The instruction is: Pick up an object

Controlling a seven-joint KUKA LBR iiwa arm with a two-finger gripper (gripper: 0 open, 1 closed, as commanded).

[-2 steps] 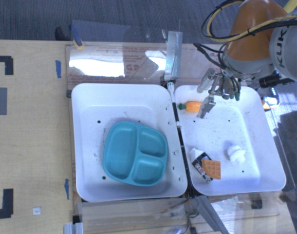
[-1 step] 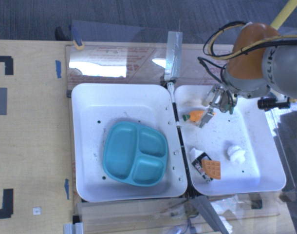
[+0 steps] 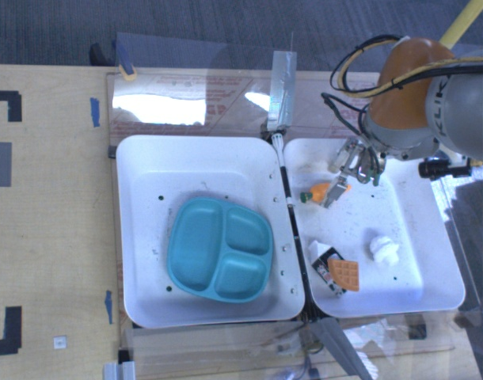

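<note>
Nearby, claw (image 3: 342,182) over orange toy (image 3: 320,191), waffle (image 3: 344,273), white lump (image 3: 383,248)

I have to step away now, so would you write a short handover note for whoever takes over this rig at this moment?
Gripper: down in the right bin, at its upper left part, fingers around the small orange object with a green end. Whether it is lifted or still on the bin floor cannot be told.
Other things in the right bin: a white lump toward the lower right, an orange waffle-like piece beside a small black item near the lower left.
Left bin: holds a teal divided plate.
Done: gripper brought to the orange object.
Left: confirm the grasp and lift it out.
</note>
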